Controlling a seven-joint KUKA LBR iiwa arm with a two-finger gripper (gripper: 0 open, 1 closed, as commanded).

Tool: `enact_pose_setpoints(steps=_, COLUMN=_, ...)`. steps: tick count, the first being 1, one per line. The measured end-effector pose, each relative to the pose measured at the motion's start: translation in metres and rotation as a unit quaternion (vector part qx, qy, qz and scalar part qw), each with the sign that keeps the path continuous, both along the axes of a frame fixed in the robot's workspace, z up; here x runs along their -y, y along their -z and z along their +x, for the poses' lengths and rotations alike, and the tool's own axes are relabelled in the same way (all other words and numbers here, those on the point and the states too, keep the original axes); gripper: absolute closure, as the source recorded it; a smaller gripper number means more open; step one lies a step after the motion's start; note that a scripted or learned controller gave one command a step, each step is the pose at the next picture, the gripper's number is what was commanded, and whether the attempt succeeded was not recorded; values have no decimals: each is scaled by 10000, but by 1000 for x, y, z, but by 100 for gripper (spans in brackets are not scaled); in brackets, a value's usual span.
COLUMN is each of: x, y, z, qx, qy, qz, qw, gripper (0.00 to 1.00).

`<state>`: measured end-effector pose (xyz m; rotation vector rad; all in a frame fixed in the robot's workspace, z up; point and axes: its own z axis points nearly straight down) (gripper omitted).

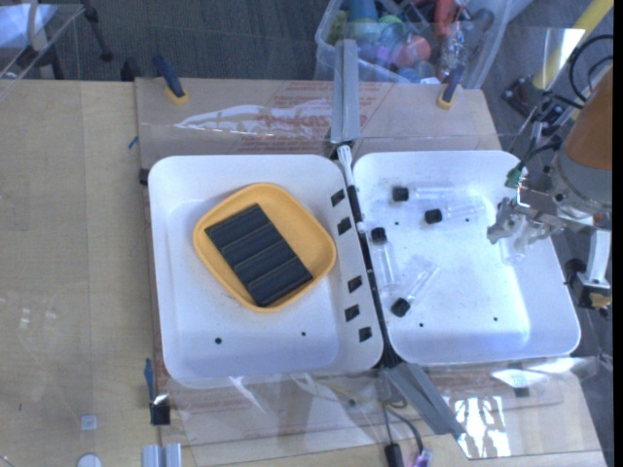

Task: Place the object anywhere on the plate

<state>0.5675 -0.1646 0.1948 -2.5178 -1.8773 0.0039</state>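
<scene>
A yellow square plate (310, 228) lies in the left bin (185, 348), turned at an angle. A dark grey ribbed slab (257, 253) rests flat on the plate and covers most of its middle. My gripper (513, 228) hangs over the right side of the right bin (487, 319), far from the plate, below the orange-banded wrist. Nothing shows in its grasp.
Several clear tubes with black caps (433, 216) lie scattered in the right bin, one near the divider (399, 306). A raised divider with black tabs (352, 261) separates the bins. A clear box of coloured items (409, 22) stands behind the bench.
</scene>
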Motion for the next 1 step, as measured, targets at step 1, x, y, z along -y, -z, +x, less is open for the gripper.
enact_pose_setpoints(steps=1, x=0, y=0, z=0, qx=2, qy=1, qz=0, qw=10000, gripper=0)
